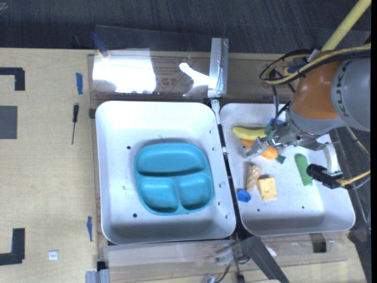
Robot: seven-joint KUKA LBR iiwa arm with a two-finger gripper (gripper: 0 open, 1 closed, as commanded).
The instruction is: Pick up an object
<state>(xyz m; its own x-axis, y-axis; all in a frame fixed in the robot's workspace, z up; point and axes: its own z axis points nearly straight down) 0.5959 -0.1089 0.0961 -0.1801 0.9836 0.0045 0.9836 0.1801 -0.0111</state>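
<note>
Pincer hangs low in the right bin, at the end of the grey arm with the orange band. Its tips sit right between the yellow banana and a small orange thing. I cannot tell if it is apart or together, because the metal parts bunch up and hide it. I also cannot tell if it holds anything.

Small toys lie in the right bin. The banana lies near the top left corner of that bin. The orange thing is just under the pincer tips, maybe touching them. A green stick lies to the right of it. A brown bumpy piece lies lower down, with a yellow block just beside it. A little blue thing sits near the left wall of the bin. The left bin has a blue tray with three parts in it.

I think the banana or the orange thing is the one to grab, since they are closest. Both look like light toy food, so lifting should be easy. The banana looks smooth and curved, so it may slip or roll. I think the best place to pinch it is across the fat middle, not the thin ends. The orange thing looks small and round, so it could pop out sideways. A pinch right across its middle looks safest to me. Nothing here looks like it would break
</note>
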